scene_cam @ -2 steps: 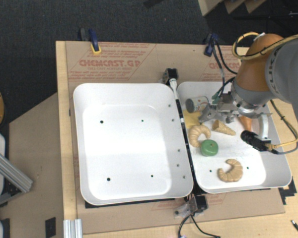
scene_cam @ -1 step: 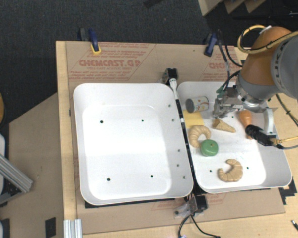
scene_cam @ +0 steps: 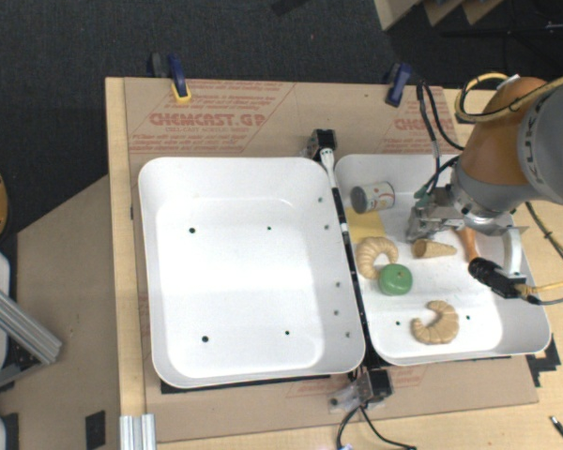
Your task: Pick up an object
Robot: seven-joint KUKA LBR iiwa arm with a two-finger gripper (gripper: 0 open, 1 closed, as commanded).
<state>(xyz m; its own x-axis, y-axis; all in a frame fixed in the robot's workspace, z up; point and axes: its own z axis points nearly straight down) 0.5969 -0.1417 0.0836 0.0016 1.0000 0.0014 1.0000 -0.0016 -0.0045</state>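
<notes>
The right white bin (scene_cam: 507,331) holds several small objects. My gripper (scene_cam: 426,225) is low over the bin's upper middle, directly above a tan wedge-shaped piece (scene_cam: 435,248). An orange carrot-like stick (scene_cam: 467,243) lies just right of the wedge, partly under the wrist. Left of the gripper are a small grey-and-white cylinder (scene_cam: 372,196), a flat yellow piece (scene_cam: 364,225), a pale croissant (scene_cam: 376,250) and a green round object (scene_cam: 394,279). A second croissant (scene_cam: 436,323) lies near the bin's front.
The left white bin (scene_cam: 169,195) sits beside the right one, their rims meeting along a divider (scene_cam: 342,251). Cables and a black connector (scene_cam: 493,277) trail from the wrist over the right bin's right side. Clamps (scene_cam: 178,81) stand at the board's back edge.
</notes>
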